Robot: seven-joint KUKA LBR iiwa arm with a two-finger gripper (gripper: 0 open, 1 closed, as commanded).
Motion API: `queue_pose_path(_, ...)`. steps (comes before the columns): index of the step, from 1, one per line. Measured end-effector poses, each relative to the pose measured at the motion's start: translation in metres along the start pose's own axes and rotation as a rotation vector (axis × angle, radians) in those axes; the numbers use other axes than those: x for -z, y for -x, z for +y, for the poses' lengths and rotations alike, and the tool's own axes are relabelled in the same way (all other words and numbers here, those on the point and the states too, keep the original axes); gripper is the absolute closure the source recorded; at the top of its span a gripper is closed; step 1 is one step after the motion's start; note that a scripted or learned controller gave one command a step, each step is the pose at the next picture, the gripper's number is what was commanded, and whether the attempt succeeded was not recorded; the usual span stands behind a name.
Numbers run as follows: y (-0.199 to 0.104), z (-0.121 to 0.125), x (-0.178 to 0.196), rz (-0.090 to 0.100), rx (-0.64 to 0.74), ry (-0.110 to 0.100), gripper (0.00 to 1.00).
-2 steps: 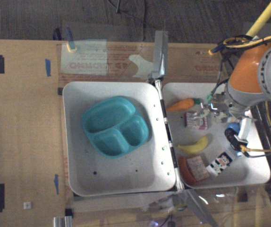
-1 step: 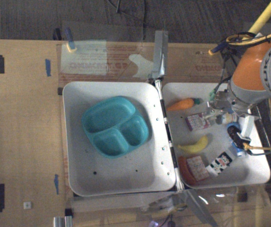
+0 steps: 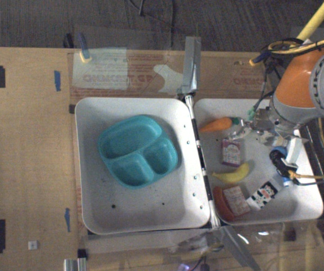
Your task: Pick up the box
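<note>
Gripper hovered over right white bin – near small purple carton box & orange carrot – finger state couldn't be told.

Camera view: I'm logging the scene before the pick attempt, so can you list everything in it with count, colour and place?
White bins: two, side by side on the bench.
Divided plate: one, teal, middle of the left bin.
Carrot: one, orange, top left of the right bin.
Box: one small, purplish, right bin, below the carrot.
Banana: one, yellow, right bin, below the box.
Brown item: one, reddish-brown, bottom left of the right bin; what it is I can't tell.
Black-and-white carton: one, bottom of the right bin.
Blue tape strips: several, on the bench.
Arm: one, grey with an orange band, over the right bin.
Gripper: one, near the carrot.
</note>
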State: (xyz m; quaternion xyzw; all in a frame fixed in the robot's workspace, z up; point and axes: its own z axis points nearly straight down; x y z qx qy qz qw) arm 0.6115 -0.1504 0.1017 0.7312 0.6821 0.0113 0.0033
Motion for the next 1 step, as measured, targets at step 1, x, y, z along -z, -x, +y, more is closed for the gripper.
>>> queue_pose_path(1,-0.0296,0.0196,-0.0153,-0.017,-0.175,-0.008,0.0)
